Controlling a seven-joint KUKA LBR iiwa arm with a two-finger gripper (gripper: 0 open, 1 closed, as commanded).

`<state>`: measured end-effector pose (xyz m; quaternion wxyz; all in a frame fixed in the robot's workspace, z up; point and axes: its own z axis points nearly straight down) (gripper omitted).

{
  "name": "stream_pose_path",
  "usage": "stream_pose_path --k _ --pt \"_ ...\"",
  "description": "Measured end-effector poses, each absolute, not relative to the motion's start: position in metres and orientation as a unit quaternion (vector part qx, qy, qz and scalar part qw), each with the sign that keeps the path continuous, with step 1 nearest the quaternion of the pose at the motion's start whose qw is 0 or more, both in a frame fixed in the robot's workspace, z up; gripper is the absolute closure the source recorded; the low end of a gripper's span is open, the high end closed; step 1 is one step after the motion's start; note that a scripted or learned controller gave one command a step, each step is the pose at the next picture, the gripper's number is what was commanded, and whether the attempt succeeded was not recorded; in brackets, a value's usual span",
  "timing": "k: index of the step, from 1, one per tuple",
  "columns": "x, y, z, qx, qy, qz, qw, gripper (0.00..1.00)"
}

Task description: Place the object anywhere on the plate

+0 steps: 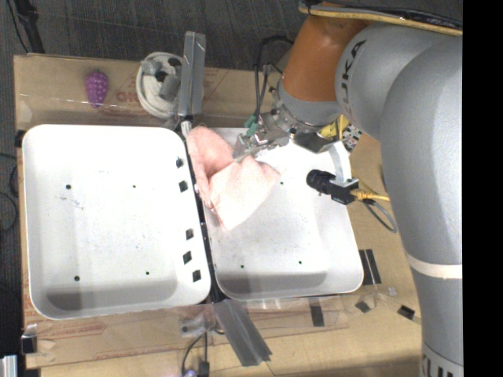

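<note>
1. Gripper (250, 144) is sitting over the upper left part of the right bin (330, 246), fingers pointing toward the bins' shared divider; the view is too small and cluttered there to tell whether the fingers are spread or pressed together.
2. Its tip is touching or overlapping the top edge of the pink cloth (232, 181); cannot tell if cloth is actually between the fingers.
3. Pink cloth is lying crumpled in the right bin's upper left corner, pressed against the divider wall, one flap spreading down and right onto the bin floor.
4. Arm (393, 77), grey with orange band (318, 53), is reaching in from the right, covering the right bin's upper right corner.
5. Black cylindrical part with a yellow cable (334, 185) is hanging off the wrist, over the right bin, just right of the cloth.
6. Left bin (102, 218) is sitting beside the right one, touching along the divider.
7. Purple grape-like toy (97, 87) is lying on the bench above the left bin, outside it.
8. White round item (159, 83) is sitting near the toy, beside a grey upright bracket (191, 73).
</note>
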<state>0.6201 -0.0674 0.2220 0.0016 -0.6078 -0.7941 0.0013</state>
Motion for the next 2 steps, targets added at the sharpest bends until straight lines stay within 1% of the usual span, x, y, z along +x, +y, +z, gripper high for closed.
stream_pose_path --k 1,2 --pt "0.620 -0.066 0.231 -0.605 -0.796 0.0012 0.001 1.00" --pt "0.620 -0.011 0.238 -0.433 -0.902 0.0014 0.002 1.00"
